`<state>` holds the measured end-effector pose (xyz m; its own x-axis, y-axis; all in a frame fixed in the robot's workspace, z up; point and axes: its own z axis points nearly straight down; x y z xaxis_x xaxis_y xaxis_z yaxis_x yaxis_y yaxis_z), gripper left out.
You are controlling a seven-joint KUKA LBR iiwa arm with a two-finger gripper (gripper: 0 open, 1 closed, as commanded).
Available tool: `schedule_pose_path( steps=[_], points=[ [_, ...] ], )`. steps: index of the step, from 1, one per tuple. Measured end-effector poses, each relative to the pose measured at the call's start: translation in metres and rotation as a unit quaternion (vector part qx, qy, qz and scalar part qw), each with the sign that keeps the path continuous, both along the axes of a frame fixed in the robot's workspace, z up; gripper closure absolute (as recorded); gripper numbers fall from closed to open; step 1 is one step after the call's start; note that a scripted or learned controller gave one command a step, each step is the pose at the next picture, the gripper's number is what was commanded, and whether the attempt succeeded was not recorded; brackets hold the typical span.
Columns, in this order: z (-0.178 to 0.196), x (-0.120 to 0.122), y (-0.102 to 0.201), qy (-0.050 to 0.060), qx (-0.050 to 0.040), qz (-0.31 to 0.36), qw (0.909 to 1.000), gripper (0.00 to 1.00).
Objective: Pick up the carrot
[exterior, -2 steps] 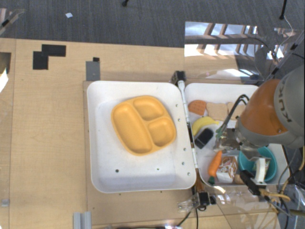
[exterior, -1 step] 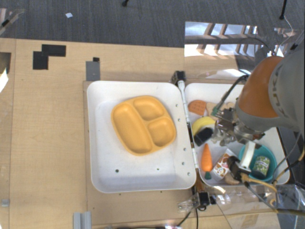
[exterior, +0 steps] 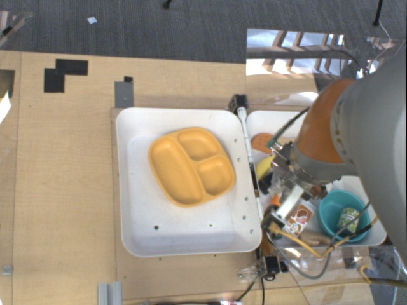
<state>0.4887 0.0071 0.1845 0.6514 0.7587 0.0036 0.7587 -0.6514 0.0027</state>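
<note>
Wooden bench (exterior: 63,189) — two white bins (exterior: 137,234) side by side.

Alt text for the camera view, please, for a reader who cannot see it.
A grey robot arm with an orange band reaches over the right white bin, above a teal bowl and other small items. The left white bin holds a yellow divided plate.

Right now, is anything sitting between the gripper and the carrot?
I cannot tell. The arm covers most of the right bin. An orange shape that may be the carrot shows at its edge, beside something yellow; the space between is hidden.
</note>
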Motion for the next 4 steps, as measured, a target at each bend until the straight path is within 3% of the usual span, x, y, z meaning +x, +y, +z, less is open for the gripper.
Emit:
schedule_pose_path(
  steps=[1,2,3,4],
  points=[
    [-0.001,-0.001,0.038,0.002,0.0006,-0.202,0.9795,1.00],
    [-0.001,0.000,0.077,0.002,0.0010,-0.318,0.9482,1.00],
    [-0.065,-0.003,0.107,0.005,0.0005,-0.317,0.9485,1.00],
    [0.186,0.011,0.085,-0.004,0.0041,-0.229,0.9734,1.00]
  ],
)
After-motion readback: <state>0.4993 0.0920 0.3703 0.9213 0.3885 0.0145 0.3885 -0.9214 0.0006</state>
